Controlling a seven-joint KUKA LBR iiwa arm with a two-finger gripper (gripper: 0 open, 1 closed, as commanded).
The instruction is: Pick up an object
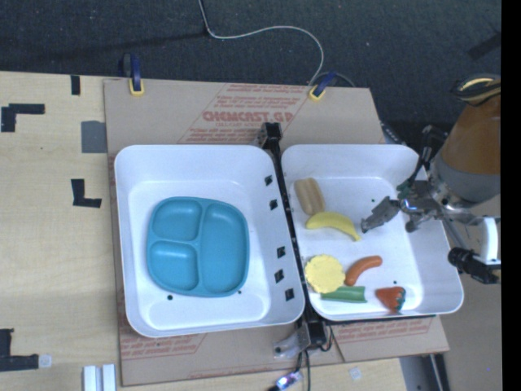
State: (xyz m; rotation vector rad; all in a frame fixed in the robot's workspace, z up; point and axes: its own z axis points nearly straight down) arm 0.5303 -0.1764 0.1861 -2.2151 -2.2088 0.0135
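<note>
Along the near edge of the right white bin (423,169) lie a red pepper-shaped toy (391,298) by the near right corner, a green bean-like stick (343,295) and a yellow ridged disc (324,273), with an orange sausage (363,268) just behind them. Mid-bin, a yellow plastic banana (333,224) touches a tan bread-like roll (309,195) near the left wall. The two-finger gripper (389,215), grasping nothing and spread, hangs over bare floor right of the banana. The far strip is open. The left white bin (130,169) holds a blue divided plate (198,246).

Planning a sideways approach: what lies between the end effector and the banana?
In the camera view, bare white bin floor separates the end effector from the banana; nothing sits in that stretch.
</note>
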